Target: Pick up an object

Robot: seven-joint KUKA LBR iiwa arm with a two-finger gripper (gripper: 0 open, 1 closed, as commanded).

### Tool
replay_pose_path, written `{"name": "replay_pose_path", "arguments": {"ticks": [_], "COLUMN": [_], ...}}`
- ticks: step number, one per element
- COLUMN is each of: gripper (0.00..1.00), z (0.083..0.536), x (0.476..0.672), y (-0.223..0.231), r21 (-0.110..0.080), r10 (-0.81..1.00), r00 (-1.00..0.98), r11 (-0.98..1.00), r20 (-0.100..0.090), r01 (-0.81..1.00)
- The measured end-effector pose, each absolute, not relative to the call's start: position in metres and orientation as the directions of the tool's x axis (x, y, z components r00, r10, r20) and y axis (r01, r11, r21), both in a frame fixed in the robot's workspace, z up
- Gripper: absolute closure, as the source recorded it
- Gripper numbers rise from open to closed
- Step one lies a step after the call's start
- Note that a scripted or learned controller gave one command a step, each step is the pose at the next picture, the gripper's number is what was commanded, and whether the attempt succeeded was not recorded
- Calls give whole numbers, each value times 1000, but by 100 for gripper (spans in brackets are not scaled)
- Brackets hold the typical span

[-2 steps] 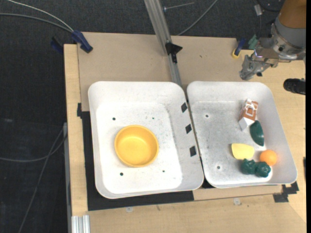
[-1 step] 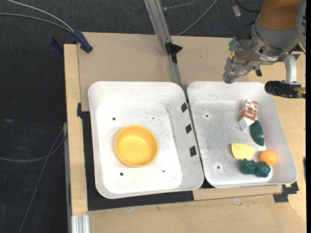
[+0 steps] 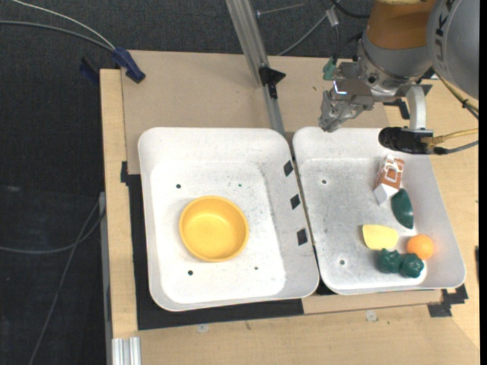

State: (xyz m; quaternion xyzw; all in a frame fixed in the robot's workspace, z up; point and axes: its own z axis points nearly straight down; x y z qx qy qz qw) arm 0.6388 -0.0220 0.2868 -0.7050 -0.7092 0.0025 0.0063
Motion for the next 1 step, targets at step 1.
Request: {"name": "replay_pose_path", "arguments": {"ticks": [1], "gripper": [100], "z": [265], "x": [636], "y": [28], "r21": [-15], "r10": [1000], "r00": [-5], "r11": [5], "r20": [3], "r01": [1000]}}
